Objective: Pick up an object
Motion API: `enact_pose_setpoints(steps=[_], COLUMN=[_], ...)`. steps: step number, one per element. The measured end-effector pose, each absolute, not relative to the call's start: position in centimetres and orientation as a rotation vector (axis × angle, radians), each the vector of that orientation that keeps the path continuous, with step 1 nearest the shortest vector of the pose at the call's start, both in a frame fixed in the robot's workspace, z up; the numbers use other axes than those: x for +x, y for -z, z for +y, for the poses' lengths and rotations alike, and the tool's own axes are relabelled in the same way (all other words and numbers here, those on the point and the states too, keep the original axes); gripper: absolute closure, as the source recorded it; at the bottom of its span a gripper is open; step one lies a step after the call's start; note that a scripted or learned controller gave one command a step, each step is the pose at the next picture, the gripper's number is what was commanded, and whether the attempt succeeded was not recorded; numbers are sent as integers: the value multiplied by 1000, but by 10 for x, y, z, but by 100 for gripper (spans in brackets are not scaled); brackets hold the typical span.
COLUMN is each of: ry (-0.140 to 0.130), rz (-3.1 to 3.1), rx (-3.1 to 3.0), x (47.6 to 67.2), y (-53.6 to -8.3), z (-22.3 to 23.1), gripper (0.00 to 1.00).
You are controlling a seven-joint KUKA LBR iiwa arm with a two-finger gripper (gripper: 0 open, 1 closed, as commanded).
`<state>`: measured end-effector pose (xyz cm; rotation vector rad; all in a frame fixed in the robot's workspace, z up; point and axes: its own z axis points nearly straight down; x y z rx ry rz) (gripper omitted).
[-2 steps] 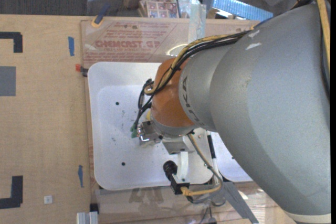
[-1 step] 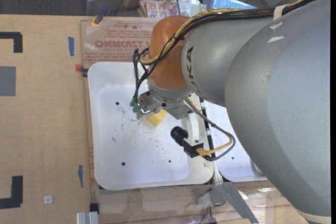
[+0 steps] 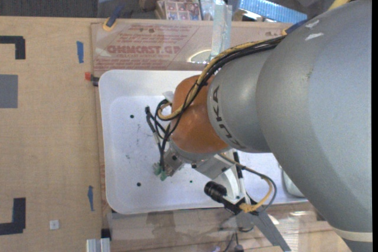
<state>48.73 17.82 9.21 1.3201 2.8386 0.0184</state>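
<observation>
The grey arm (image 3: 295,85) reaches over the white bin (image 3: 118,127) on the bench (image 3: 47,127). The gripper (image 3: 162,171) sits low over the bin floor, beside a small green item (image 3: 159,173). Finger state cannot be determined; no object to pick is identifiable.

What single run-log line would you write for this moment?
arm: low over white bin | gripper: near bin floor, fingers unclear | held: nothing seen | step: pick not confirmed
</observation>
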Motion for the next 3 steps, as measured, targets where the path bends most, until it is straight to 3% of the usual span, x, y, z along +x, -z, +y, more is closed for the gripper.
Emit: enact_pose_setpoints(steps=[1,2,3], ry=[-2,-2,-19], rz=[2713,2854,2916], rx=[1580,1310,1138], x=[480,485,484], y=[-104,-212,-92], z=[161,169,186], gripper=[100,100,100])
